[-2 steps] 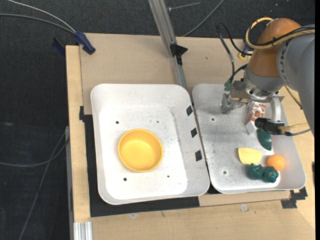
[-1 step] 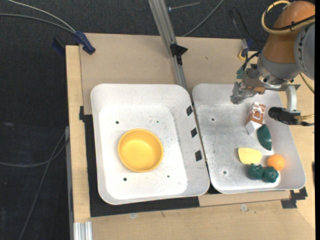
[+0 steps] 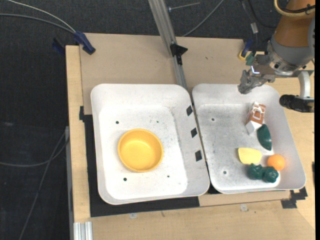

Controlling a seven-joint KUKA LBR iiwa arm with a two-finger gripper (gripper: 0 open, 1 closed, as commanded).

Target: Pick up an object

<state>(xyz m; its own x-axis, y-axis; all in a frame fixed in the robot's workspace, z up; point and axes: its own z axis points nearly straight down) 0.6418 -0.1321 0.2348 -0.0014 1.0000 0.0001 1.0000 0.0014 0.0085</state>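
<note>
The jaws are being held above the far rim of the right bin, close to its far right corner, with the grey arm and its orange band being seen at the far right of the scene. Whether the jaws are open or closed cannot be told, since their tips are being seen as one dark, blurred shape; nothing is being seen gripped in them.

The objects to be picked are being kept together on the right side of the right bin, nearer than the jaws. Closest to the jaws, a small white and orange carton is lying just near of them and slightly right. A dark green oval piece is being seen just beside the carton on its near side. Further toward the near edge, a yellow wedge is lying, with an orange ball to its right and a dark green lumpy piece touching or almost touching both.

In the left bin, well apart from the jaws, a yellow bowl is sitting upright. A slanted metal rod is crossing the tabletop at the far side, ending between the two bins.
</note>
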